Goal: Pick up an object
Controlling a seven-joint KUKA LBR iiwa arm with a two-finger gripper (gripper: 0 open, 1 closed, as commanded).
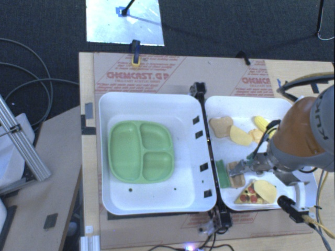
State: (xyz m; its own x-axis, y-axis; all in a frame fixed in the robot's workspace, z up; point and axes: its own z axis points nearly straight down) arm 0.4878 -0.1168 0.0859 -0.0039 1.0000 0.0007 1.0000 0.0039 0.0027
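Where visible, green tray (pixel 140 151) in left bin (pixel 157 101), perhaps toy food (pixel 231 130) right.

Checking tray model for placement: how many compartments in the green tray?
3. The green tray in the left bin has one tall compartment on its left side, plus two smaller ones on its right: upper and lower.
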